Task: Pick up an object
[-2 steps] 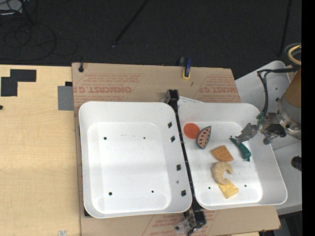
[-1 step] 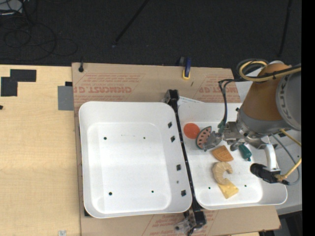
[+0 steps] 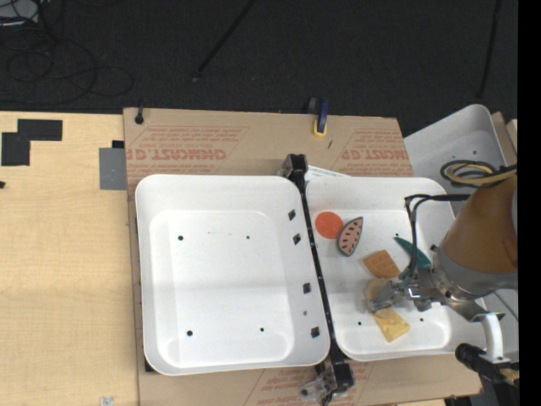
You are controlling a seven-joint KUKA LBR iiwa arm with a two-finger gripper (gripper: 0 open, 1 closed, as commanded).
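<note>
The arm (image 3: 478,235) reached in over the right bin (image 3: 423,194), its gripper (image 3: 390,294) low near that bin's front edge, above a greyish object (image 3: 374,290) whose shape was hard to make out. Whether the tool was wide, narrow or holding anything could not be told from this slant. A yellow wedge-like piece (image 3: 391,325) lay just in front of the gripper, close to the bin's front edge, and a tan waffle-like piece (image 3: 381,265) lay just behind it. Nearer the divider sat an orange disc (image 3: 329,223), with a watermelon-slice toy (image 3: 350,236) (rind outward) just beside it. The left bin (image 3: 152,252) adjoined along the divider.
</note>
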